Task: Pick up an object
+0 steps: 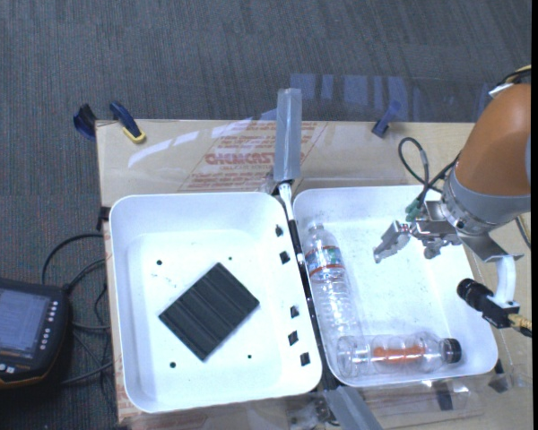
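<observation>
I saw the jaws (405, 241) open and holding nothing, above the right bin (368, 200). Two clear bottles, one (328, 276) along its left wall, one (396, 351) by its near wall.

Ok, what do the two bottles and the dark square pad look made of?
Both bottles: clear thin plastic, glossy, the bin floor showing through them. Dark square pad: matte black with parallel ridges, probably rubber or foam; which one is unclear.
</observation>
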`<control>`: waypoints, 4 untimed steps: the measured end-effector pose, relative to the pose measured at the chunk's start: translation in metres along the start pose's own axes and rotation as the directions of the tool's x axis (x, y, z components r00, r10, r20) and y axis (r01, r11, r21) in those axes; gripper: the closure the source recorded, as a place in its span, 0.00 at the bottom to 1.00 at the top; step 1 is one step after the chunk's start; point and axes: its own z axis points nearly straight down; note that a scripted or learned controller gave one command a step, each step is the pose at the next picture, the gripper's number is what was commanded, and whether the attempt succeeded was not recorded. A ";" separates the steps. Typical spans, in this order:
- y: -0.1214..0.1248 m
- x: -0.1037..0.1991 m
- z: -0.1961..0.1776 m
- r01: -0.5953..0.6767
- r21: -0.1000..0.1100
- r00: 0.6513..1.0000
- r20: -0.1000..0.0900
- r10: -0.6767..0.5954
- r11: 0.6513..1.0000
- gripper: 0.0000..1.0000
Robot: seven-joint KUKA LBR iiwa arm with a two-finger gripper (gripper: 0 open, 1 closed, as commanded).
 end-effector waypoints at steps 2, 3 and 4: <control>0.057 0.018 0.123 0.132 -0.011 0.991 0.025 -0.132 0.991 0.00; 0.057 0.018 0.123 0.132 -0.011 0.991 0.025 -0.132 0.991 0.00; -0.017 0.017 0.081 0.078 -0.006 0.997 0.007 -0.078 0.997 0.00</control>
